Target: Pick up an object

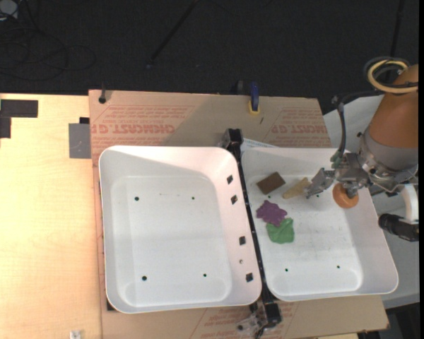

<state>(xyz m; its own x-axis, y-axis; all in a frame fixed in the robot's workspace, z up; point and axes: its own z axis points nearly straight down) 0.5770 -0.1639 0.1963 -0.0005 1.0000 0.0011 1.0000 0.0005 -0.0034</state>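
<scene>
Start from the right bin (367,281): the arm (396,129) hangs over its far right side, the jaws (324,182) low at the tan piece (295,188); whether they are open or closed you cannot tell. Judge this the approach step. Next, confirm a grip on that piece, just right of the brown block (271,183), before lifting.

A flat brown block (271,183) lies tilted in the upper left part of the right bin (318,270), with a pale tan piece (295,188) just beside it to the right. Below them, a purple lump (271,211) touches a green one (282,232), the green lying just lower and to the right, both near the bin's left wall. An orange round object (345,198) sits toward the right side, well apart from the others
</scene>
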